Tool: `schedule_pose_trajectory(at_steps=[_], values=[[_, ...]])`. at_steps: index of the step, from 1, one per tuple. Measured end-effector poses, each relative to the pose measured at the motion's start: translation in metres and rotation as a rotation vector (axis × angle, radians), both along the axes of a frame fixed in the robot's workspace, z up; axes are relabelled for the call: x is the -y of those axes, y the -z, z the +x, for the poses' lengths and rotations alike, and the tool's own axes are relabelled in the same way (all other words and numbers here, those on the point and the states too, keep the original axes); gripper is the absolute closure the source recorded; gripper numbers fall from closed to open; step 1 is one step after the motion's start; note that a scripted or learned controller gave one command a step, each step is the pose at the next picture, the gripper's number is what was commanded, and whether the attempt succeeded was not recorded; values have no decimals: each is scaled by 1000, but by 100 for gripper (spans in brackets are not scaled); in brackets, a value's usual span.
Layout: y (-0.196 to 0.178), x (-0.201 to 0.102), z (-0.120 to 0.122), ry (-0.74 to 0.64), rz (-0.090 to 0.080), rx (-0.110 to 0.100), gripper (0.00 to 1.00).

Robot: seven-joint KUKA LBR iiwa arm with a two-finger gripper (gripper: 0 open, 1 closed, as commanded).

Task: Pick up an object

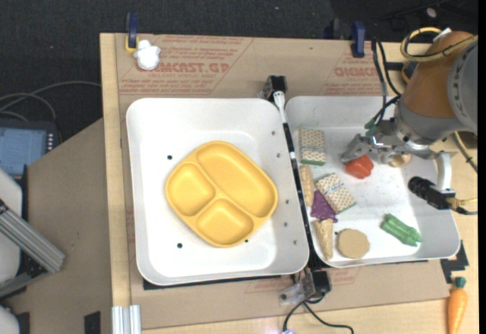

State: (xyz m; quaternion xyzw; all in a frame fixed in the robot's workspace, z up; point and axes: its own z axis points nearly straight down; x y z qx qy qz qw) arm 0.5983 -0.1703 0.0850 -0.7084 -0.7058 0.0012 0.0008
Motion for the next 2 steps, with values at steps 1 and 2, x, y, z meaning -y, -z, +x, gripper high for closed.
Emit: schedule_pose_trajectory(at_steps=[1, 2], values=[[-10, -2, 1, -3, 0, 3, 100], [-106, -116, 10, -16, 5, 16, 100]])
